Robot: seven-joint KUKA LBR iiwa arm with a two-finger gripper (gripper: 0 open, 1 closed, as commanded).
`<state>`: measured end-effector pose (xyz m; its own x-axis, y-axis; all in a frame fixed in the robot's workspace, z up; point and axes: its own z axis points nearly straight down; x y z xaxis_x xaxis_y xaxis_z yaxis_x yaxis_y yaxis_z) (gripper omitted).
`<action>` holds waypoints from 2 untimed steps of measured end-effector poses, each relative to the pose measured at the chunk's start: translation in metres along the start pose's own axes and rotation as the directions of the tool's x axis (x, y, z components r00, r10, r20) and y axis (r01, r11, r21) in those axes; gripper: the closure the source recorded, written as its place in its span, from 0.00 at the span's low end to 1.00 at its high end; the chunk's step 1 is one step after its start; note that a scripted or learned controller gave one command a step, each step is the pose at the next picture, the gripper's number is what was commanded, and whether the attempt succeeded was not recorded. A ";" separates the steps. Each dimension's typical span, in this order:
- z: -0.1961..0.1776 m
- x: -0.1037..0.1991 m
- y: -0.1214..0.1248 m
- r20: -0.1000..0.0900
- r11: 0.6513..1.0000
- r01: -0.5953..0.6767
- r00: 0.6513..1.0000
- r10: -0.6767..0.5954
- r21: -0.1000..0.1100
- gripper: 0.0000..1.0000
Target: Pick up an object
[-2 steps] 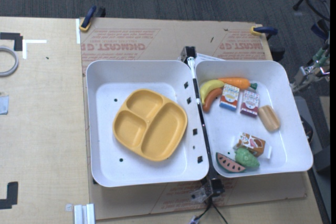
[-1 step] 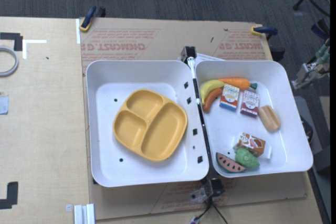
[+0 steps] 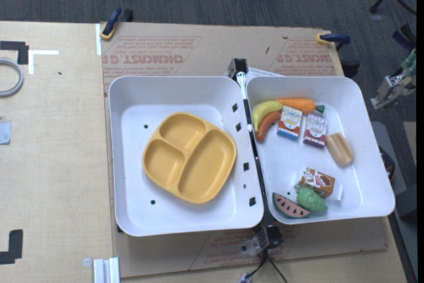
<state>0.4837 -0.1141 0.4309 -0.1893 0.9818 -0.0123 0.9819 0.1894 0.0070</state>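
One end effector (image 3: pixel 395 91) at 3 o'clock edge, outside right bin (image 3: pixel 371 142); finger state unreadable. Nearest item: tan block (image 3: pixel 339 148), toward 7 o'clock from it, long axis 11-to-5.

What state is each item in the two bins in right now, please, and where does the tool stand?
Yellow divided plate: flat in the left bin, nothing on it.
Banana: lying in the right bin, against the hot dog.
Carrot: lying flat.
Two small cartons: side by side.
Watermelon slice: near the front wall.
Tool: outside the right bin, nothing seen in it.
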 end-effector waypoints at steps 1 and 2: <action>-0.010 0.000 0.001 0.002 1.000 0.002 1.000 -0.002 -0.002 1.00; -0.019 -0.001 0.003 0.005 1.000 0.004 1.000 -0.004 -0.003 1.00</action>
<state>0.4863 -0.1142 0.4503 -0.1937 0.9809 -0.0171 0.9810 0.1938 0.0101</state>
